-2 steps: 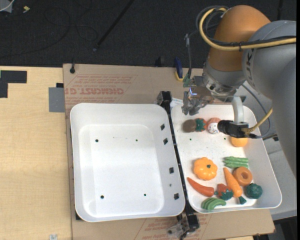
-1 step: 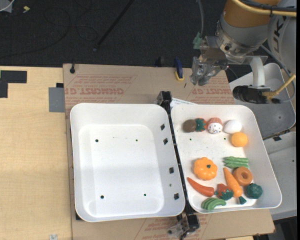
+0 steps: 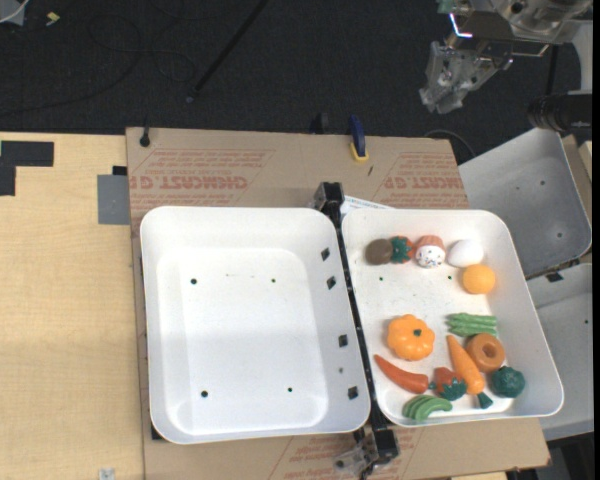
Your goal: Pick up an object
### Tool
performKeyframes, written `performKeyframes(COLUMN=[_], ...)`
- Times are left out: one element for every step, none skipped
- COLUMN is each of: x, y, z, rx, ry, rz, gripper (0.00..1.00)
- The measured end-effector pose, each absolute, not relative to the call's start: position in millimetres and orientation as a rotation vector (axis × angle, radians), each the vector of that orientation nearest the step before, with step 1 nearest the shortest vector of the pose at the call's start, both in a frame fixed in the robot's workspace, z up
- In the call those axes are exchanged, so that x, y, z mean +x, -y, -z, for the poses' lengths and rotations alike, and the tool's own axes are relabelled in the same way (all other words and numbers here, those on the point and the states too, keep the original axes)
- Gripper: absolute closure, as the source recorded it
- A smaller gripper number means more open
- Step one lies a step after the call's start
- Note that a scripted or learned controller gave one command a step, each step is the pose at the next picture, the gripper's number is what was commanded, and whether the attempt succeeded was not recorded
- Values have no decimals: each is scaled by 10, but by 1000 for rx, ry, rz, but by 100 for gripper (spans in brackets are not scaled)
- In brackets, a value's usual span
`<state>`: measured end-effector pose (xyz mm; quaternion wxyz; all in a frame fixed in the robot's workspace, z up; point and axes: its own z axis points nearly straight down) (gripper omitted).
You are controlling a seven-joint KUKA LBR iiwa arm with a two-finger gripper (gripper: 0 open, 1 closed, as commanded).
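Note:
My gripper [image 3: 446, 80] hangs high at the upper right, well above and behind the right bin [image 3: 520, 268], with nothing between its fingers. The right bin holds several toy foods: an orange pumpkin [image 3: 411, 337], a carrot [image 3: 465, 363], a red chili [image 3: 401, 374], a doughnut [image 3: 487, 351], green beans [image 3: 472, 323], an orange ball [image 3: 478, 279], a white egg [image 3: 466, 253], a spotted strawberry [image 3: 430, 252] and a brown piece [image 3: 380, 251].
The left bin [image 3: 242, 323] lies beside the right one, joined by a black clip strip [image 3: 342, 298]. Both rest on a cardboard sheet [image 3: 250, 173] over a wooden bench. A grey metal plate [image 3: 540, 193] stands at the right.

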<state>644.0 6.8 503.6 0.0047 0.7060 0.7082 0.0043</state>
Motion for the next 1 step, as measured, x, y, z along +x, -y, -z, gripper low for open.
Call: performKeyframes(x=[6438], y=[-76], z=[-4943], rx=[2218], ry=[-2228], rz=[5], gripper=[0])
